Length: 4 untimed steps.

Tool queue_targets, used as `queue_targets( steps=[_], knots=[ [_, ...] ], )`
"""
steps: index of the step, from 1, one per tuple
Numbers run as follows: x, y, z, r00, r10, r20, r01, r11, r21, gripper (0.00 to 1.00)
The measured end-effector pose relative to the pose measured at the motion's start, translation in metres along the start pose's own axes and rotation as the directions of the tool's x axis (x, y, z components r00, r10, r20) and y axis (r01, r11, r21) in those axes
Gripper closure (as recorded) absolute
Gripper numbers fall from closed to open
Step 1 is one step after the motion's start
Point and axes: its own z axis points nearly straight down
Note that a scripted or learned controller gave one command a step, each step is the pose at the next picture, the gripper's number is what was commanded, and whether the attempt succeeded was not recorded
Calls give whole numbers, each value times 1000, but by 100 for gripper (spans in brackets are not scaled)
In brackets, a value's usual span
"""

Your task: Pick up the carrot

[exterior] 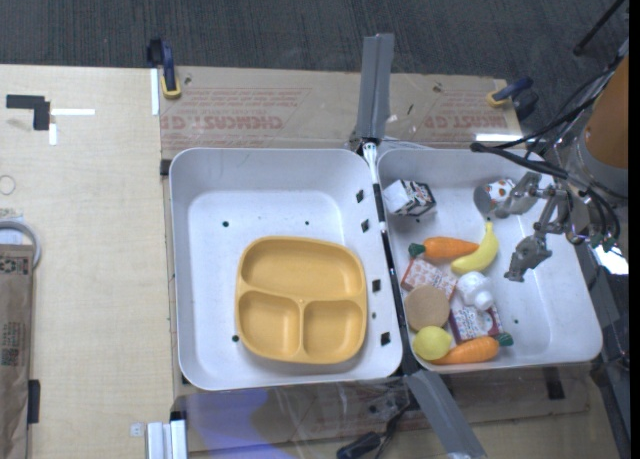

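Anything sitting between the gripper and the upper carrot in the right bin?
Camera view: the banana lies between the gripper and the upper carrot, its lower end against the carrot's tip. From banana to gripper, bare bin floor.

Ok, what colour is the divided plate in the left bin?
The three-compartment plastic plate is yellow-orange, clearest in the camera view, lying in the shallow white left bin.

Single fixed camera: we look down at a slant from above the bench, far enough to take in both white bins: left bin, right bin. The arm enters from our right.
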Motion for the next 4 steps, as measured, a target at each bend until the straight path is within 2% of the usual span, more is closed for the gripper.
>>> queue_targets(
  steps=[1,2,3,4],
  knots=[
    [26,8,-37,999,-49,0,49,999,0,0],
    [-36,30,77,995,-99,-6,99,995,-1,0],
    [-30,53,139,992,129,1,-129,992,2,0],
    [-33,54,128,992,128,11,-128,992,0,100]
  ],
)
